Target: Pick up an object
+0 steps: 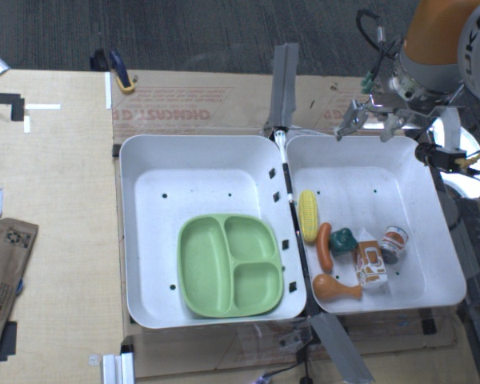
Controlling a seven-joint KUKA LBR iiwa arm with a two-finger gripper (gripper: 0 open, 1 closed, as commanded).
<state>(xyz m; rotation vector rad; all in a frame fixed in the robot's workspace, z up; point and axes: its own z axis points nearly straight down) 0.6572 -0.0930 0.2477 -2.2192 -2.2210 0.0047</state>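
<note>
- Metal two-finger gripper point(371, 123) is held above the right white bin's point(432, 214) far rim, jaws spread apart, nothing between them.
- Yellow plastic corn cob point(308, 214) is seen lying inside that bin, near its left wall.

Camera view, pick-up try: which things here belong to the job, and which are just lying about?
Part of the job:
- tool, above the right white bin's far rim
- yellow corn cob
- red sausage
- dark green lump
- orange pear-shaped toy
- orange-and-white carton
- small can

Lying about:
- pale green divided plate in the left white bin
- brown paper bag
</note>
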